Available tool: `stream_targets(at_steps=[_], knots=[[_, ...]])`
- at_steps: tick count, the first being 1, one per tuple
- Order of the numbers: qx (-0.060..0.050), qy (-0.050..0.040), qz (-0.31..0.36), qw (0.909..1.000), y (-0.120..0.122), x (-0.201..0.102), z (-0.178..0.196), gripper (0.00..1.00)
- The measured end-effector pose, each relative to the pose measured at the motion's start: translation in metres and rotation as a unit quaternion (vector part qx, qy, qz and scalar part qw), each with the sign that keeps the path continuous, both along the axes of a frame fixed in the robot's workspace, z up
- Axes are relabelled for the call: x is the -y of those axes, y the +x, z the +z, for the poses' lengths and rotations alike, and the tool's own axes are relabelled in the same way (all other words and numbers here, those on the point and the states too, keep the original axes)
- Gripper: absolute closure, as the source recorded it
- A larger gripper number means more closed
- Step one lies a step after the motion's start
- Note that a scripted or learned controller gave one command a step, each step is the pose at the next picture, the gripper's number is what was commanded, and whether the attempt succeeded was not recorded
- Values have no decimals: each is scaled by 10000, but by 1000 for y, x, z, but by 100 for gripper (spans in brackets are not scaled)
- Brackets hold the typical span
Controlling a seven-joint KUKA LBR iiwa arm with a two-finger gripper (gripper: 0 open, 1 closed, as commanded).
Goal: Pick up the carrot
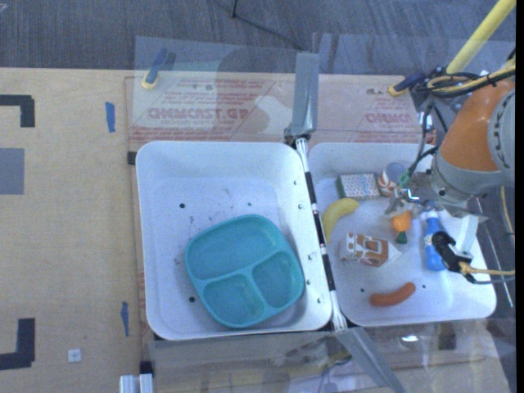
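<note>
just carrot (400, 223) touching tool (403, 203), right bin (479, 301)

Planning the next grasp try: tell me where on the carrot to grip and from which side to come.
Grip the carrot across its orange body, just above the green top, descending from overhead. It is small and lies in the right bin with its length running roughly up-down in the view, so close across its narrow width. The banana and small carton lie to the left, the blue object close on the right.
</note>
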State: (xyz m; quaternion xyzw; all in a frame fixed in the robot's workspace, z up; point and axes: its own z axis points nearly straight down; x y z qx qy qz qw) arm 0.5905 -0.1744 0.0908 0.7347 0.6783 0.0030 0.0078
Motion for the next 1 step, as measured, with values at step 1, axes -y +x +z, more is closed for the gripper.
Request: stream_targets(at_steps=[1], knots=[[-64,34,-339,9994,-8,-34,102,100]])
